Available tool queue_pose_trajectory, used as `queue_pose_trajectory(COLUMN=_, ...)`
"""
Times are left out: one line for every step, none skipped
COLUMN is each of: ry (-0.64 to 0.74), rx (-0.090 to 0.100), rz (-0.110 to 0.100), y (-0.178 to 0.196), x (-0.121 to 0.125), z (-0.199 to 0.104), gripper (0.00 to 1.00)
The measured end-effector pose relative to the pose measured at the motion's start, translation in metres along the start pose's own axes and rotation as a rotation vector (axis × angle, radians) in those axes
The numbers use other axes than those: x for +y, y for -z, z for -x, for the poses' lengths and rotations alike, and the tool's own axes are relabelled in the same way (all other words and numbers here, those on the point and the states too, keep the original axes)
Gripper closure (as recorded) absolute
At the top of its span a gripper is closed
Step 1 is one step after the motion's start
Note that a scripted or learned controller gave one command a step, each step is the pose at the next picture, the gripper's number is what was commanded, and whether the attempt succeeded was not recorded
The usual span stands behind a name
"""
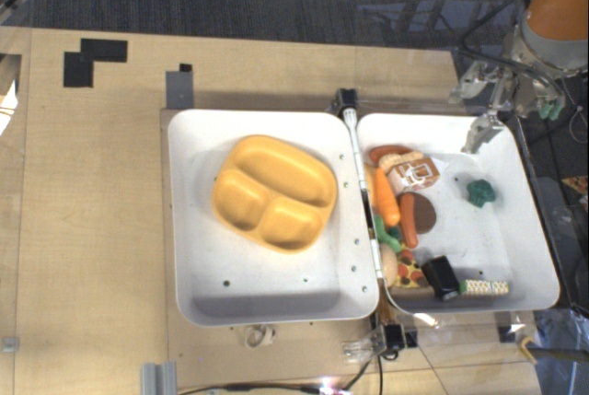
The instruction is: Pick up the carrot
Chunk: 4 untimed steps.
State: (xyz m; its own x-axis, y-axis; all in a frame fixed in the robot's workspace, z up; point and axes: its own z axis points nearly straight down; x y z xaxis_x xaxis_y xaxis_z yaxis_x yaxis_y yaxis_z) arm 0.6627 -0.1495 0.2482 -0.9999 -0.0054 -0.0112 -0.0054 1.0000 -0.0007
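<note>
even, bright overhead light, soft shadows inside both white bins [276, 306]. slight glare on bin rims. overall soft focus.

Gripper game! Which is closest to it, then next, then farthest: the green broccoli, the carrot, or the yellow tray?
From the gripper:
1. Green broccoli, just below it in the right bin.
2. Carrot, at that bin's left side.
3. Yellow tray, in the left bin.

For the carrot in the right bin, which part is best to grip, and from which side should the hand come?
Probably the carrot's upper half, coming from straight above. It lies flat and lengthwise beside the divider wall of the right bin, with a sausage close along its lower right, so the upper part looks freer. The fingers would likely close across its narrow width.
</note>
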Motion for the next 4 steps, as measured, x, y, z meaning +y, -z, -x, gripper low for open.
queue_pose_trajectory(ry=0.011, rx=0.005, rz=0.004, y=-0.059, x=0.056, z=-0.043, gripper=0.0)
queue_pose_trajectory(ry=0.153, rx=-0.01, rz=-0.001, y=-0.141, x=0.066, z=-0.063, gripper=0.0)
queue_pose_trajectory(ry=0.224, rx=-0.023, rz=-0.009, y=-0.151, x=0.06, z=-0.159, gripper=0.0)
queue_pose_trajectory(ry=0.081, rx=-0.014, rz=-0.003, y=0.076, x=0.058, z=-0.115, gripper=0.0)
